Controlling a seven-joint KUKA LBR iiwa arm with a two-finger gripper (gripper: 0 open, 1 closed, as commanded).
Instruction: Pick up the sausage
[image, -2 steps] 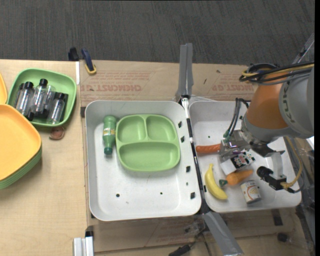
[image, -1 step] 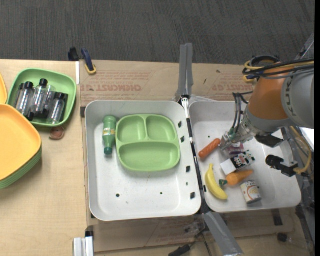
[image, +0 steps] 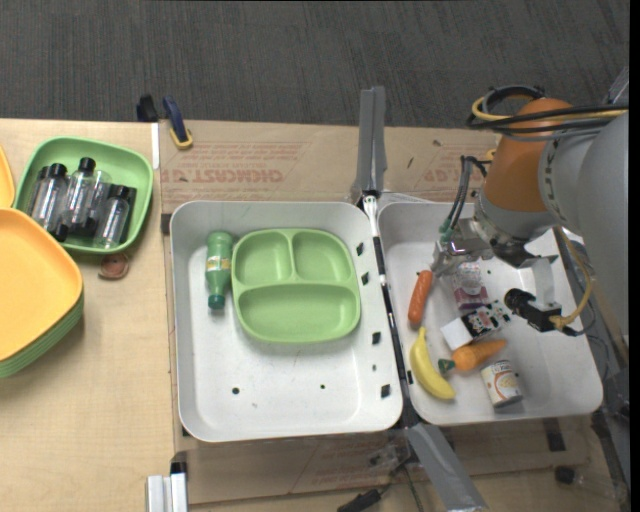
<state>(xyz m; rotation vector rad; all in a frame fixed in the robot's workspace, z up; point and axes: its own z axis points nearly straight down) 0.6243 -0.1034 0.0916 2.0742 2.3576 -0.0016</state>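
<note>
Brown bench (image: 100, 420) under two white bins. Left bin (image: 200, 400) has green tray (image: 296, 284), green bottle (image: 217, 268). Right bin (image: 560, 395) has arm's gripper (image: 466, 268) low inside; grip cannot be told. Banana (image: 430, 370), can (image: 500, 384) nearby. Sausage (image: 420, 297) lies near bin's left wall, beside gripper.

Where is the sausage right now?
The sausage lies in the right bin, near its left wall, just above the banana and to the left of the gripper.
</note>
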